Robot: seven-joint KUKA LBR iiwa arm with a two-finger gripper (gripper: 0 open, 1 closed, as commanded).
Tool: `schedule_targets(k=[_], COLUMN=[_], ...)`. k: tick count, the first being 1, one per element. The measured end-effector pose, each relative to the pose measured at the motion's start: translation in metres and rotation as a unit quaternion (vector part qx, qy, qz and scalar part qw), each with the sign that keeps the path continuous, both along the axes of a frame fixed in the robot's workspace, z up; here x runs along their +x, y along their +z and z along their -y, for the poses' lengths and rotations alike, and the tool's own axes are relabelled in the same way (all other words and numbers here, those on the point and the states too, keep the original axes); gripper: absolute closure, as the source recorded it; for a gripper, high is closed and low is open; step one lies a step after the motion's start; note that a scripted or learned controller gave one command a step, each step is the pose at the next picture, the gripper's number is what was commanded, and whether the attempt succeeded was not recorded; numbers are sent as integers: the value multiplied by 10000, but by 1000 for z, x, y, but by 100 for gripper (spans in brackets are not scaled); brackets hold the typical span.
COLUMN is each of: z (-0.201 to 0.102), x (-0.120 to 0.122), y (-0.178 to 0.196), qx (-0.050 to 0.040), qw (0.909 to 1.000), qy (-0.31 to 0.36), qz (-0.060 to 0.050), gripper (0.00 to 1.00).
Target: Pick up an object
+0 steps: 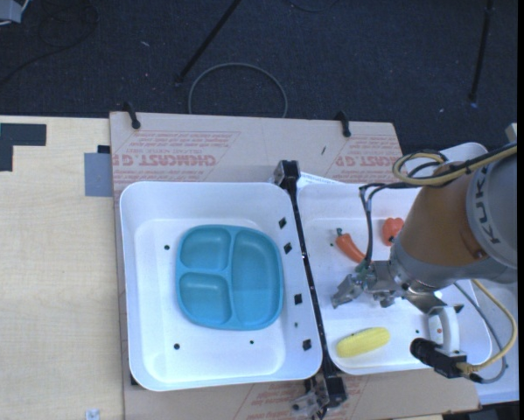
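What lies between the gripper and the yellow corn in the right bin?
Camera view: bare white floor of the right bin between the gripper and the yellow corn.

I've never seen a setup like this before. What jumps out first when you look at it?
The bright blue divided plate lying in the left white bin catches the eye first. Next is the big grey and orange arm coming in from the right over the right white bin, its gripper low inside it. Near the gripper lie a yellow corn cob and an orange carrot.
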State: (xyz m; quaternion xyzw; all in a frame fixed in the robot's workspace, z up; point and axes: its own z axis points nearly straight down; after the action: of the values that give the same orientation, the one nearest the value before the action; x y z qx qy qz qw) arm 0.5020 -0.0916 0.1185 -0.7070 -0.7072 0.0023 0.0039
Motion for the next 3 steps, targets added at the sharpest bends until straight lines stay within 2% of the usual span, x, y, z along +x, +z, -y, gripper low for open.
schedule_targets(k=[1,2,3], z=[-1,1,12], x=[0,0,3], y=[-32,-20,35], qx=[-6,-3,-14], qw=[10000,10000,10000], qy=[-3,-38,-38], qz=[24,29,50], gripper=[0,100,100])
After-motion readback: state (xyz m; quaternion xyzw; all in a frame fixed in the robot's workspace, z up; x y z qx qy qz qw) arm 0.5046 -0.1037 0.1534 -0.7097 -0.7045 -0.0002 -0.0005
